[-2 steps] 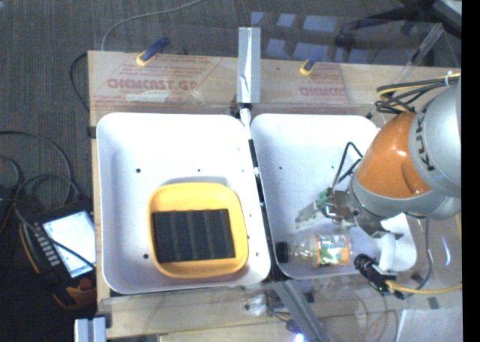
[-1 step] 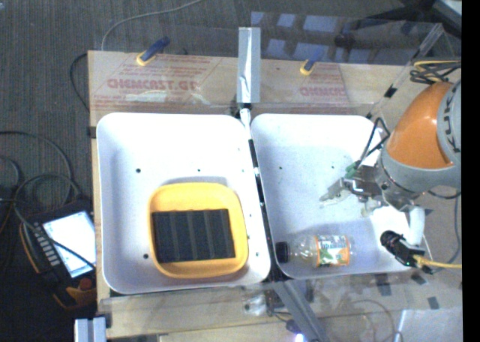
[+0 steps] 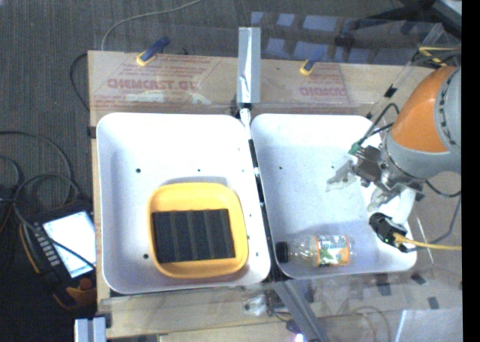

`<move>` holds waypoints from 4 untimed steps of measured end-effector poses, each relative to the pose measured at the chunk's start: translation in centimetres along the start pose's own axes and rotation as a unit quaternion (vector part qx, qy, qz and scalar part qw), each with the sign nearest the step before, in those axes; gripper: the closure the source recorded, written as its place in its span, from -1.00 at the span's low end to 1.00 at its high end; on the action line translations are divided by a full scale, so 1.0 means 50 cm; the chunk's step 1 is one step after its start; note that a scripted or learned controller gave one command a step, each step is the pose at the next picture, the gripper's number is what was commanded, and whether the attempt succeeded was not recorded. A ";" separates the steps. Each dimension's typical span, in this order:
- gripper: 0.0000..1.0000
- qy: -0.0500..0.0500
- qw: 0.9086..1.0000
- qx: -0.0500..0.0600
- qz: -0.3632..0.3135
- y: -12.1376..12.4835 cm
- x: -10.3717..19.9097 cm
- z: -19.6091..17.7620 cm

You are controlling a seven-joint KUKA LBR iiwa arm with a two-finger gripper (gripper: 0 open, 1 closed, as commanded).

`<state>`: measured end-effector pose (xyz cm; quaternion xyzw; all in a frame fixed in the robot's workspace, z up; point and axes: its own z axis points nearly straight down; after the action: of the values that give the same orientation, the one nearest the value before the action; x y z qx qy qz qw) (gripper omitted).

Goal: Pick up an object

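- Gripper (image 3: 351,172) is seen over the right bin (image 3: 300,145), partly masked by wrist hardware; finger state cannot be told.
- Bottle (image 3: 319,250): clear plastic, dark cap, orange-green label, laid on its side by the right bin's near edge, apart from the gripper.
- Left bin (image 3: 127,138) is occupied by a yellow tray (image 3: 199,232) with dark slats.
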<state>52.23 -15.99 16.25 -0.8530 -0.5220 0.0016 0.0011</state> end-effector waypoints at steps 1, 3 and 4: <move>-1.00 0.002 0.994 -0.008 -0.108 -0.074 -0.005 0.142; -1.00 0.000 0.995 0.000 -0.102 -0.044 -0.069 0.097; -1.00 0.000 0.888 -0.002 -0.460 -0.152 0.131 -0.042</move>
<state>48.44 -6.72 18.37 -0.5168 -0.8561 -0.0004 0.0000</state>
